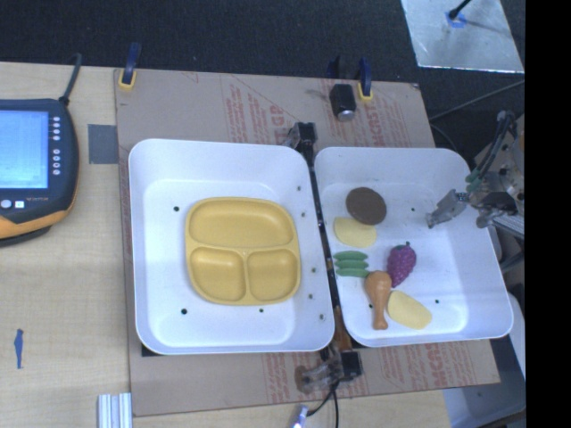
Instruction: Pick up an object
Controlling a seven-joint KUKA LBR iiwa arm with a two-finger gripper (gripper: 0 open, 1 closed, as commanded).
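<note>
The drumstick point(378, 298) is a fair candidate for the pick, since the task names no single object; it lies in the right bin point(482, 266) with the other toy foods, toward that bin's near left part. Its long axis runs far to near, the fat end pointing far and the thin bone end pointing near. A yellow wedge point(409, 309) lies just beside it on the right, apparently touching, purple grapes point(401, 262) sit just to its far right, and a green pod point(350, 263) lies to its far left. Farther still are a pale yellow piece point(355, 232) and a brown disc point(366, 205).

Nothing has been lifted: every item rests on the bin floor. The gripper point(443, 210) hangs over the far right part of the same bin, well apart from the drumstick. Whether the jaws stand wide or narrow I cannot tell, but nothing shows between them. All of the work seems left: approach, closing and lift. The left bin point(152, 239) holds a yellow divided tray point(243, 249).
</note>
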